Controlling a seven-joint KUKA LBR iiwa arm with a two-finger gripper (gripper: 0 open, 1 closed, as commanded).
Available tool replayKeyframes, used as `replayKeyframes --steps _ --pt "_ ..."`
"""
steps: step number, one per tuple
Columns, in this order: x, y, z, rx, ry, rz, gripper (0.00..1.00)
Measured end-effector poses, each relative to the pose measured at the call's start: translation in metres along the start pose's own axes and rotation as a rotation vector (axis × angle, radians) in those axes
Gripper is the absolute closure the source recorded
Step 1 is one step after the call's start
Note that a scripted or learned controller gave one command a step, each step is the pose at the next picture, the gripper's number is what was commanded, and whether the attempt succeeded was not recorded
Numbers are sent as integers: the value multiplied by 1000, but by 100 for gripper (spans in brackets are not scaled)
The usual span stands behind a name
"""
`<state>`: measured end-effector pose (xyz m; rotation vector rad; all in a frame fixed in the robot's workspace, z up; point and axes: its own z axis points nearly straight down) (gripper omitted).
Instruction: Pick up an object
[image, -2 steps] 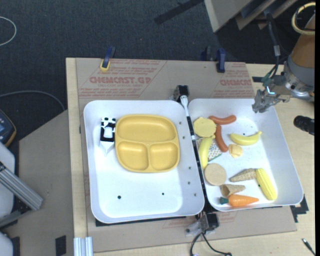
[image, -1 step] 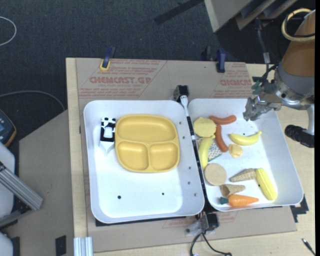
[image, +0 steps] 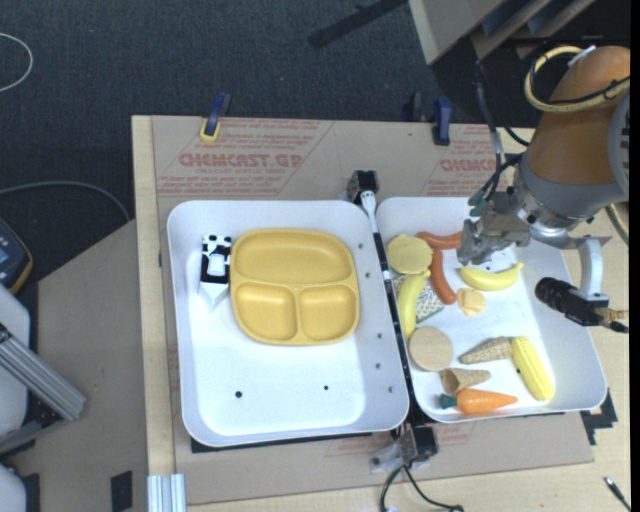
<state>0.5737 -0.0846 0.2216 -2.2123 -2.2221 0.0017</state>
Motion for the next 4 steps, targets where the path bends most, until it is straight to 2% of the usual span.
replayKeyframes --steps 1,2,3,4 --pt "54 -30 -7 -1 0 -1 100" --pt "70 -48 -13 -2 -1 2 100" --pt "80 -43 1 -1 -3 3 100" --pt "76 -56 1 -1 -3 6 100"
